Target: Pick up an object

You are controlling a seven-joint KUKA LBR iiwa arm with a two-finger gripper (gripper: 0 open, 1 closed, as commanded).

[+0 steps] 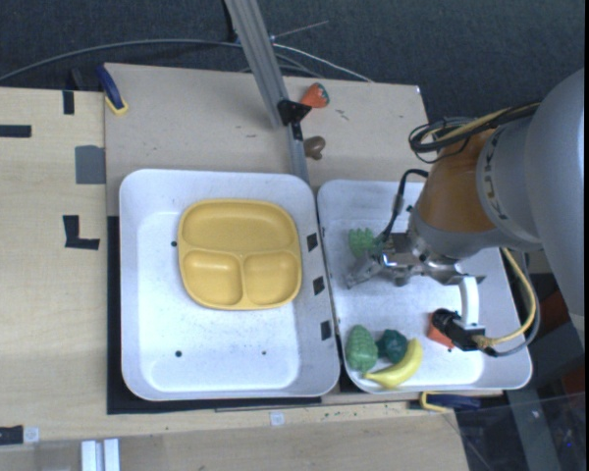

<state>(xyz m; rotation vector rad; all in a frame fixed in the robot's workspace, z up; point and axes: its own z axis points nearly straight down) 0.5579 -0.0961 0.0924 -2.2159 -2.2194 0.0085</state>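
- Camera view: gripper (pixel 361 263) low in the right bin (pixel 491 371), fingers slightly apart, just beside a green object (pixel 361 239); whether they grip it cannot be told.
- Left bin (pixel 137 361): yellow divided plate (pixel 240 253).
- Right bin, near corner: banana (pixel 401 369), two green items (pixel 373 346).

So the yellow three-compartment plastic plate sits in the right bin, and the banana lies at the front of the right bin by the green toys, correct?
Not quite. The camera view shows the yellow three-compartment plastic plate in the left white bin, not the right one. The rest holds: the yellow banana lies at the front of the right white bin, beside the green toys.
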